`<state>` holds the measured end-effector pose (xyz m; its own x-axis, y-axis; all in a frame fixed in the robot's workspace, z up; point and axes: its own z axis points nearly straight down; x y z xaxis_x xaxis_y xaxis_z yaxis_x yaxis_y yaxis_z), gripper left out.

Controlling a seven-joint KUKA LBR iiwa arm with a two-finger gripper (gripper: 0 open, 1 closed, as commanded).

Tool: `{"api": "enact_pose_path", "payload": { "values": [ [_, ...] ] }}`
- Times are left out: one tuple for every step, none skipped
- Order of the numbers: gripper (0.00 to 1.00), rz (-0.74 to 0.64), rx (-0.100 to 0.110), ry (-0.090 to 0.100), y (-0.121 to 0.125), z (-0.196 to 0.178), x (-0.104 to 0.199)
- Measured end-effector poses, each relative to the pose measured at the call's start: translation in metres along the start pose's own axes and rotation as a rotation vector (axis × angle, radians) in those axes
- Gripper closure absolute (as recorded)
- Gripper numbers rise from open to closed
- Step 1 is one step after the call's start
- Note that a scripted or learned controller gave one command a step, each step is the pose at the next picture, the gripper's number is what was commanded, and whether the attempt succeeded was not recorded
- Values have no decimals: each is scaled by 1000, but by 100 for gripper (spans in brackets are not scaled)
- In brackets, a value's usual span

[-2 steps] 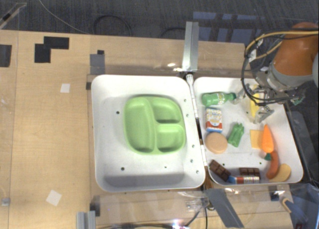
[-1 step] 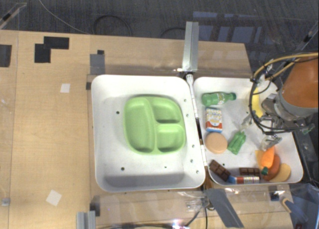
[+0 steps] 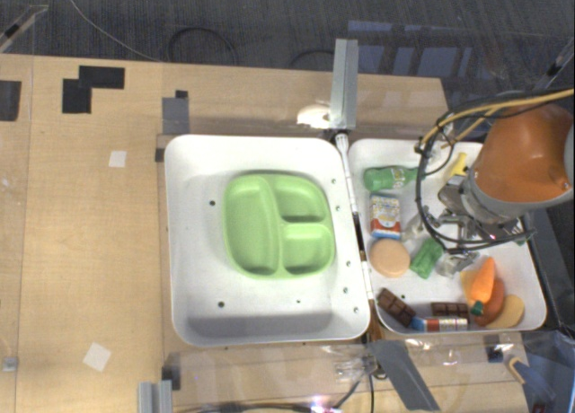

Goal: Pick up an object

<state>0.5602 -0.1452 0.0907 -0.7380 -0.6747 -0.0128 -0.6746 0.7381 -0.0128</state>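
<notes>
In the right white bin point(image 3: 535, 299), at the frame's right, lie small toy foods: a green bottle-like piece point(image 3: 388, 177), a red-and-white carton point(image 3: 386, 215), a round tan bun point(image 3: 390, 259), an orange carrot point(image 3: 482, 283). The grey-and-orange arm point(image 3: 524, 156) hangs over them; its gripper point(image 3: 455, 239) grasp state cannot be told. A green divided plate point(image 3: 275, 223) sits in the left white bin point(image 3: 193, 312).

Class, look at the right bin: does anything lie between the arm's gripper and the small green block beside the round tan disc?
Nothing visible does. The gripper hangs low in the right white bin, and the small green block lies just to its left, next to the round tan disc. The arm's wrist hides the jaws.
</notes>
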Motion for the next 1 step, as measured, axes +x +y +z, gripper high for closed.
{"api": "enact_pose_path", "payload": {
  "values": [
    [0, -225, -5, 4, -42, -42, 18]
  ]
}}
